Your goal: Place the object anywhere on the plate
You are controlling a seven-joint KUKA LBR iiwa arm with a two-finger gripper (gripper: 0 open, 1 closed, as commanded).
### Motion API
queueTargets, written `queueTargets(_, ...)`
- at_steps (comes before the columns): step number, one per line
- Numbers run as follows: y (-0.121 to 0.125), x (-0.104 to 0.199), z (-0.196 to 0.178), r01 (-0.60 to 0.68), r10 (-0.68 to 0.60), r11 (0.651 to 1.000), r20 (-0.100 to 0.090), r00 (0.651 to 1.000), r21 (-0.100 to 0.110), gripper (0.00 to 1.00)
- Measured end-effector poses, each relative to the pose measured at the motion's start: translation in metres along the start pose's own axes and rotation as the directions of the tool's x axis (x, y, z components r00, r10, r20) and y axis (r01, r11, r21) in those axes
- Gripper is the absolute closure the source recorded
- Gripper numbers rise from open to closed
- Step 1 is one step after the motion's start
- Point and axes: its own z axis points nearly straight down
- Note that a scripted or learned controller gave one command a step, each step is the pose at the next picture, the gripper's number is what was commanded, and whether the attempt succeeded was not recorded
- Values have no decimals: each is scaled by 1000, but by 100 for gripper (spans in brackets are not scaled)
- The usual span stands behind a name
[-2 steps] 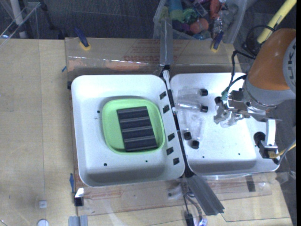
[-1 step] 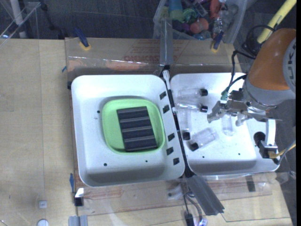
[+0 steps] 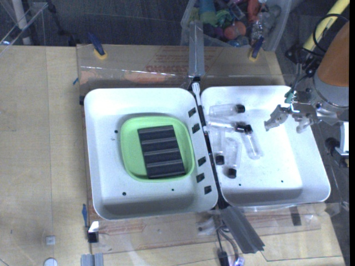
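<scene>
A green square plate (image 3: 128,151) lies in the left bin (image 3: 100,121). On it rests a black ridged rectangular block (image 3: 162,151), flat and near the plate's middle. My gripper (image 3: 285,124) hovers over the right edge of the right bin (image 3: 299,170), far from the plate. Its two fingers (image 3: 271,122) are spread open and nothing sits between them.
Several clear vials with black caps (image 3: 239,128) lie scattered in the left half of the right bin. A divider with black clips (image 3: 201,148) separates the bins. A clear tub of colourful toys (image 3: 233,10) stands behind the bins.
</scene>
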Motion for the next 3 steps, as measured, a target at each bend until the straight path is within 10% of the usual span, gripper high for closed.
queueTargets(1,38,-62,-33,170,-170,985,2,985,-2,0)
queueTargets(3,93,-66,-195,212,-212,977,1,977,-1,0)
